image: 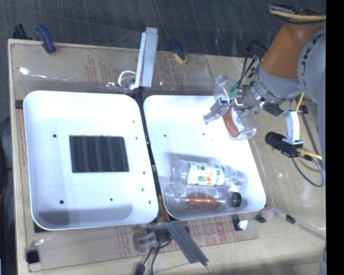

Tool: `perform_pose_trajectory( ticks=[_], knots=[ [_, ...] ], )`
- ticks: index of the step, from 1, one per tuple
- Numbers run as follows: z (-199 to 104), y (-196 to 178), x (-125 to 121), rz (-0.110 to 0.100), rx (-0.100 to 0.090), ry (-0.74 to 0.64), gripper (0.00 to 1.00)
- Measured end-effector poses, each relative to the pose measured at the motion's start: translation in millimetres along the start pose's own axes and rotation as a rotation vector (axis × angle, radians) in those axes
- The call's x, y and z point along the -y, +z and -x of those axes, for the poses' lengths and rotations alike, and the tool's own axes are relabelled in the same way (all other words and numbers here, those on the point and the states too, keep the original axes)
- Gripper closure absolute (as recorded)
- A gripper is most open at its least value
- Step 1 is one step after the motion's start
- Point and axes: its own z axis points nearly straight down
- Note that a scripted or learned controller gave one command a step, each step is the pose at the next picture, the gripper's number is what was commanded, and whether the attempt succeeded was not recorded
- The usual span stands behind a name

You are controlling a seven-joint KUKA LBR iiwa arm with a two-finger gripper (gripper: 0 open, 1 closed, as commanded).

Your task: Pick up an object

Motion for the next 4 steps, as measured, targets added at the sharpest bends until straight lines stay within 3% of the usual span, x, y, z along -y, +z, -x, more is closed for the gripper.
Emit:
perform_pose_trajectory(
  ticks=[1, 2, 4],
  knots=[
    [-0.3, 145.0, 9.7, 0.004, -0.001, 0.124, 0.0],
    [-4.8, 60.0, -0.9, 0.003, 0.001, -0.065, 0.0],
    [-1.0, 35.4, -37.4, 0.006, 0.003, -0.287, 0.0]
  ],
)
